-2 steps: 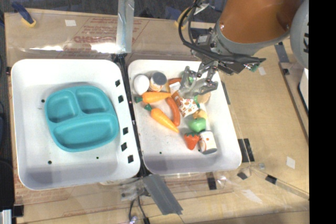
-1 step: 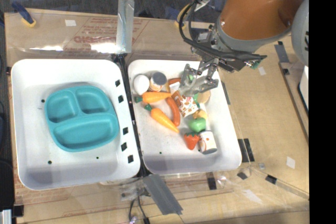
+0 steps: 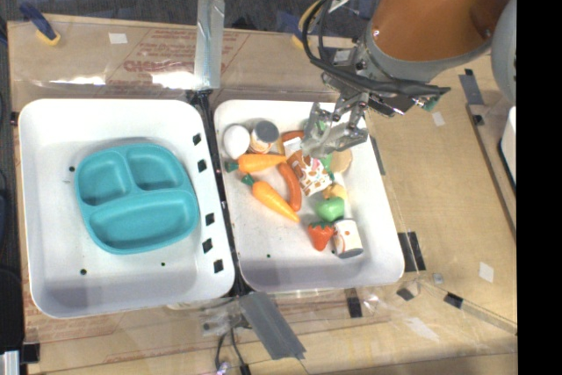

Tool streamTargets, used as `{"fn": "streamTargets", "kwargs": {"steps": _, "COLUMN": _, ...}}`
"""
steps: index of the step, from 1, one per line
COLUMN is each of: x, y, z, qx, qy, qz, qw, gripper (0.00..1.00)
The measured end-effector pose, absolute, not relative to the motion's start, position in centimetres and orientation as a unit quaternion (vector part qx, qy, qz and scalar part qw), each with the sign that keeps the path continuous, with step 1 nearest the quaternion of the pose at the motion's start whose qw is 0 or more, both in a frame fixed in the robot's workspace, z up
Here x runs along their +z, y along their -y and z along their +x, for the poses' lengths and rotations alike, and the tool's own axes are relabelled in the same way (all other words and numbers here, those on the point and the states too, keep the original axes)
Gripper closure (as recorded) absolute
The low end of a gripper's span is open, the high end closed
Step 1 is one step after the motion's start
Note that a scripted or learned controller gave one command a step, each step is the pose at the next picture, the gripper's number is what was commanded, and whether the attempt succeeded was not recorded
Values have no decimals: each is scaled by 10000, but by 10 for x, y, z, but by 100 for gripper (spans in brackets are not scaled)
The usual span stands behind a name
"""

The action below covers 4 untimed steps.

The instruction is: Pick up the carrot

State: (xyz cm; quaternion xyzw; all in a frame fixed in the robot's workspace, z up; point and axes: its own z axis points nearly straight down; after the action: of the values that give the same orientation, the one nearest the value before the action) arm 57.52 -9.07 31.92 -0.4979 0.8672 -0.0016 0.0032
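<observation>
My claw [image 3: 332, 136] hangs over the back of the right bin [image 3: 378, 263], above the clutter, its fingers a little apart with nothing between them as far as I can make out; the carrot [image 3: 270, 198] lies flat nearer the bin's middle, slanting from upper left to lower right, with a red sausage [image 3: 291, 184] just beside it and a second orange piece [image 3: 261, 162] just behind. To do this well I judge I should shift toward the teal plate's [image 3: 136, 198] side and forward, turn the fingers across the carrot's width, and descend on its thick middle; closing too near the sausage risks grabbing both.
</observation>
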Motion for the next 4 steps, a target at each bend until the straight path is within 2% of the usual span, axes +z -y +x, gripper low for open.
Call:
{"fn": "streamTargets", "kwargs": {"steps": 1, "x": 329, "y": 90, "z": 576, "qx": -20, "qy": -8664, "qz": -4993, "qw": 43, "gripper": 100}}
{"fn": "streamTargets", "kwargs": {"steps": 2, "x": 437, "y": 124, "z": 586, "qx": -39, "qy": -8698, "qz": -4934, "qw": 33, "gripper": 100}}
{"fn": "streamTargets", "kwargs": {"steps": 3, "x": 399, "y": 150, "z": 606, "qx": 9, "qy": -8370, "qz": -5472, "qw": -6, "gripper": 100}}
{"fn": "streamTargets", "kwargs": {"steps": 4, "x": 411, "y": 176, "z": 592, "qx": -11, "qy": -7891, "qz": -6142, "qw": 13, "gripper": 100}}
